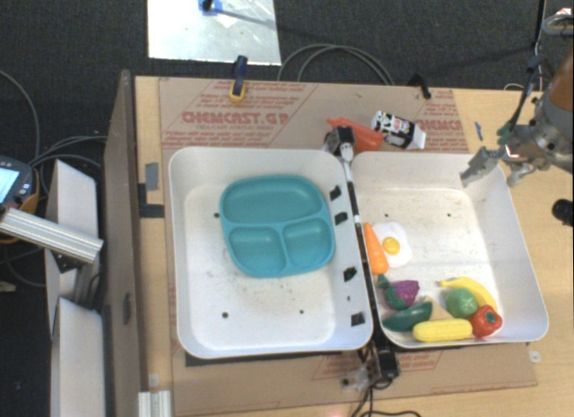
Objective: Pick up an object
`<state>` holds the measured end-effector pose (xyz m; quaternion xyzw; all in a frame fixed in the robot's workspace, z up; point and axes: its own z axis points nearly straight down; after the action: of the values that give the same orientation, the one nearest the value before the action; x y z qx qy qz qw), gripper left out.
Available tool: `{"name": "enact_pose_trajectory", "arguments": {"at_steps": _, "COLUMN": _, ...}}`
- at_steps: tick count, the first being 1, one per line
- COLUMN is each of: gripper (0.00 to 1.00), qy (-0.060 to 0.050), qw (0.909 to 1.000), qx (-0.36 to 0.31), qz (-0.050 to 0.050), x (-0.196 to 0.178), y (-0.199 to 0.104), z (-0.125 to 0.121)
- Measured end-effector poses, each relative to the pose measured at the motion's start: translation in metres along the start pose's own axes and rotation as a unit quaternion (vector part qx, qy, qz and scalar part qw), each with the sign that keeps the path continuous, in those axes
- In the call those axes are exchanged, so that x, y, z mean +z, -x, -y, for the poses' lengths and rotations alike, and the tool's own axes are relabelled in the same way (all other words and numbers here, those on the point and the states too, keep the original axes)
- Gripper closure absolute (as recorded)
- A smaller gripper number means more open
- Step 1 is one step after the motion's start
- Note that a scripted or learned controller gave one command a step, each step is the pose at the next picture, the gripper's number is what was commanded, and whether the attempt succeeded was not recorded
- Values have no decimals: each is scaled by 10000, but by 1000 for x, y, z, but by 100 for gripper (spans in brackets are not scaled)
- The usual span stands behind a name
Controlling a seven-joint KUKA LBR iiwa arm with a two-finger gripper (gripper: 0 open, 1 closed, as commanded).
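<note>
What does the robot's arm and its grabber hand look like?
The arm is mostly grey metal, with a bit of orange near the top by the picture's right edge. Its gripper is grey and knobbly, with thin grey prongs sticking out, and a tiny reddish light glows on it. Thin dark cables hang above it.

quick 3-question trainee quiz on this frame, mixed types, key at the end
1. True or false: the teal divided plate lies in the left bin.
2. Which toy touches the fried egg's left side? A) carrot B) banana C) corn cob
3. Fill in: the gripper hangs above the right bin's ____ right corner.

Key: 1 true; 2 A; 3 far (top).
</note>
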<state>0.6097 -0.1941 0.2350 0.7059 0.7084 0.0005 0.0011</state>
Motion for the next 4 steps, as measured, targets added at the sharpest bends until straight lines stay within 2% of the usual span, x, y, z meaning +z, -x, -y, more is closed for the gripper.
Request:
{"name": "enact_pose_trajectory", "arguments": {"at_steps": 1, "gripper": 0, "qy": 10, "qw": 10000, "qx": -25, "qz": 3, "x": 135, "y": -3, "z": -49}}
{"name": "enact_pose_trajectory", "arguments": {"at_steps": 2, "gripper": 100, "qy": 18, "qw": 10000, "qx": -24, "qz": 8, "x": 119, "y": -2, "z": -48}}
{"name": "enact_pose_trajectory", "arguments": {"at_steps": 3, "gripper": 100, "qy": 2, "qw": 10000, "qx": -15, "qz": -2, "x": 151, "y": -43, "z": -57}}
{"name": "enact_pose_trajectory", "arguments": {"at_steps": 4, "gripper": 100, "qy": -4, "qw": 10000, "qx": -13, "qz": -4, "x": 150, "y": -110, "z": -60}}
